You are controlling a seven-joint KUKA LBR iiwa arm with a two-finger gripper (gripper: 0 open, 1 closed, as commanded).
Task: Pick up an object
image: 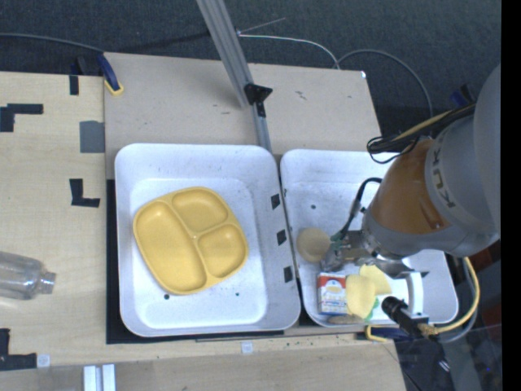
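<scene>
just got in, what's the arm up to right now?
The KUKA arm is reaching into the right bin, with its claw down among the items there: a beige round object, a small red and white carton and a yellow object. Nothing is visibly gripped. The left bin holds a yellow divided plate.

- two bins sit side by side on the counter (203, 112); the left bin (134, 300) touches the right bin (326, 165).
- a divided plate (190, 239) lies in the left bin.
- a small carton (331, 293) lies at the right bin's near edge, with a soft lump (364, 292) just right of it and a round piece (312, 243) behind it.
- a bottle (23, 276) lies on the counter, far left.
</scene>
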